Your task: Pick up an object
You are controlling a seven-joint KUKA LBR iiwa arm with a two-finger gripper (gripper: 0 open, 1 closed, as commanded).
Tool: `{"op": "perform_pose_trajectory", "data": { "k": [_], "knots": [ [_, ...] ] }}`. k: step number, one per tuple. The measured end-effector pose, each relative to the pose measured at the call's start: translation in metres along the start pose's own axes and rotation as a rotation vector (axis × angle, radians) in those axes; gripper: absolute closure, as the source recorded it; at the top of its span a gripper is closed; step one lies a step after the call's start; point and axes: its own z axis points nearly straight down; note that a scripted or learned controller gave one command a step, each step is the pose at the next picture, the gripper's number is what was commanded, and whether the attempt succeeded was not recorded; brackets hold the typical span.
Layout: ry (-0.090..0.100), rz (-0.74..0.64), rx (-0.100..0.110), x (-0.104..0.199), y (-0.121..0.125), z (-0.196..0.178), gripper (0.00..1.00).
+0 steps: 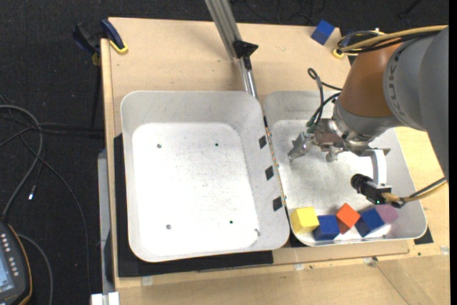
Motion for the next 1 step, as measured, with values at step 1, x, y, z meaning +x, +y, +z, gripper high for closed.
{"op": "perform_pose_trajectory", "data": {
  "k": [1],
  "knots": [
    [0.000,-0.007,-0.011,0.0053,0.0343,0.0115,0.00]
  ]
}}
